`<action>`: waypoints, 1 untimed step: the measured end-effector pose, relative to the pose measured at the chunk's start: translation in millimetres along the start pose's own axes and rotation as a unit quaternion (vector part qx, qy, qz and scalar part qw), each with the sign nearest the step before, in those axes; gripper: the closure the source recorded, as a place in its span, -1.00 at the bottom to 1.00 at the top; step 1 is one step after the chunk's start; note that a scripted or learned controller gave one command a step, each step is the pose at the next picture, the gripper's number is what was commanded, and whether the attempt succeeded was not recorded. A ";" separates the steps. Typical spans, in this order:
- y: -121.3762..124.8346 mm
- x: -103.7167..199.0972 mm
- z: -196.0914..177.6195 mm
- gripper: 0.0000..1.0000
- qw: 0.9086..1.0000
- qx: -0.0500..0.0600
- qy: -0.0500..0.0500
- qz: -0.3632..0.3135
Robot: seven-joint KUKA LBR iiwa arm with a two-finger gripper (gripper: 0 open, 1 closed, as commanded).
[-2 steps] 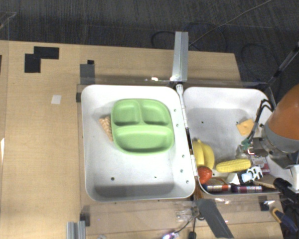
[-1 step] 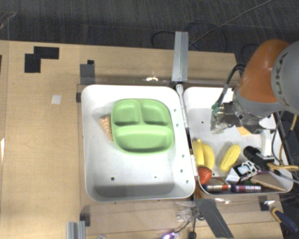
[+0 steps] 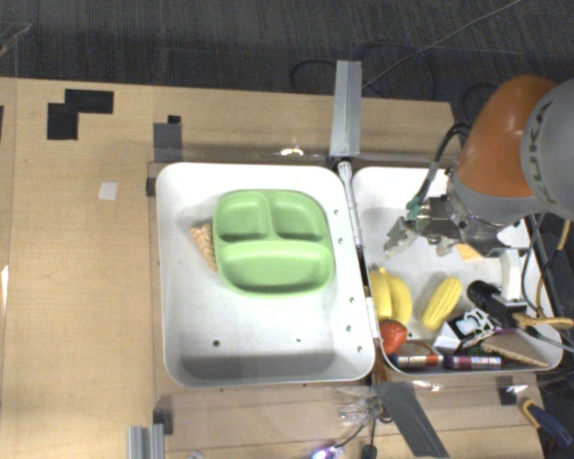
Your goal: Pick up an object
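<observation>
Camera view has the end effector (image 3: 403, 232) hovering low in the right bin (image 3: 383, 187), toward its far edge, and whether it is open or closed I cannot tell. Nothing sits in it. Bananas (image 3: 391, 295) and corn (image 3: 441, 300) lie nearer the bin's near edge, a green tray (image 3: 271, 241) fills the left bin (image 3: 187, 295).

Arm (image 3: 555, 132): grey casing, rounded, with a glossy orange band (image 3: 502, 137) above the wrist. Thin black cable (image 3: 447, 146) seen looped at the wrist side. Claw (image 3: 407, 229) built of dark metal, small green detail noted near its base.
</observation>
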State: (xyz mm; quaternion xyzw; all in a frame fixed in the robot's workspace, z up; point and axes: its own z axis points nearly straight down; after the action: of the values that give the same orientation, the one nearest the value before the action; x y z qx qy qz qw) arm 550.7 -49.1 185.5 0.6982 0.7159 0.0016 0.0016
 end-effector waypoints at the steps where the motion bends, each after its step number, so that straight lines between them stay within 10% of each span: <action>1: -40.8 24.7 -49.1 -1.00 0.999 0.000 0.000 -0.047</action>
State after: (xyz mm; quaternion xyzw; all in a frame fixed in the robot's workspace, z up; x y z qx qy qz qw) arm 509.2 -25.5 234.4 0.6638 0.7479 0.0018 0.0019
